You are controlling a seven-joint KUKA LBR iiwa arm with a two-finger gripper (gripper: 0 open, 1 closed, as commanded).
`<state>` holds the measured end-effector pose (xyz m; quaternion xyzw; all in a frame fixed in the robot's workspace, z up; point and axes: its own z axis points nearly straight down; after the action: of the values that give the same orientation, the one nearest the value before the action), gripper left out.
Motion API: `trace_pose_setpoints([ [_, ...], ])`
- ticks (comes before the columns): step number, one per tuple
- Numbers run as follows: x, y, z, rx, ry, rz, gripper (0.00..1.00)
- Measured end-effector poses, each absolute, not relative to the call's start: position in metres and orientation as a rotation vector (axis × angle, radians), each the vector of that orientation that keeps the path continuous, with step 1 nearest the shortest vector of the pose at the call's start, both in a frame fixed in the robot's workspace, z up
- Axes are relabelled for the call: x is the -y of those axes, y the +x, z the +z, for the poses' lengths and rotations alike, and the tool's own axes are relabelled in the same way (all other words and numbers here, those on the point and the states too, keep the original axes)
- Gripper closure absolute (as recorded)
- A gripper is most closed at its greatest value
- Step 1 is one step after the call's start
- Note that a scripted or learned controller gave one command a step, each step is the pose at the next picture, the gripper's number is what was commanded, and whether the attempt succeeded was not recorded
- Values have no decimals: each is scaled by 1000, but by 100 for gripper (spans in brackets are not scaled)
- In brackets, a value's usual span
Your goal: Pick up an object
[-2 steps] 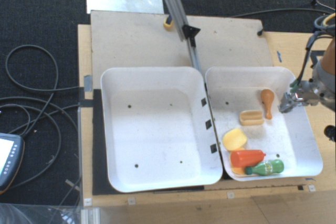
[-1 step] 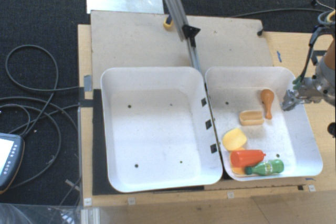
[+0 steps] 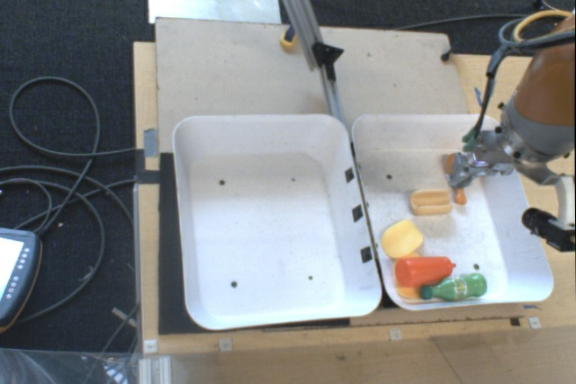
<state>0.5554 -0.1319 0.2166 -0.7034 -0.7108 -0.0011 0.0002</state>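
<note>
My gripper (image 3: 463, 172) hangs low over the far right part of the right bin (image 3: 517, 247). A small orange object (image 3: 459, 193) pokes out from just under it, partly hidden by the gripper, and I cannot tell whether they touch. A tan hot-dog bun (image 3: 431, 201) lies just in front and to the left of the gripper. Nearer the front lie a yellow rounded piece (image 3: 401, 239), a red-orange bottle (image 3: 425, 269) and a green bottle (image 3: 455, 287).
The left bin (image 3: 193, 220) sits beside the right one, sharing a middle wall (image 3: 358, 211). A slanted metal pole (image 3: 301, 4) crosses above the back of the bench. Cables and a pendant lie on the floor at left.
</note>
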Motion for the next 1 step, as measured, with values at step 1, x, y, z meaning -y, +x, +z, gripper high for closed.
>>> trace_pose_setpoints([
  [1, 83, 571, 223, 2234, -2210, -6, 100],
])
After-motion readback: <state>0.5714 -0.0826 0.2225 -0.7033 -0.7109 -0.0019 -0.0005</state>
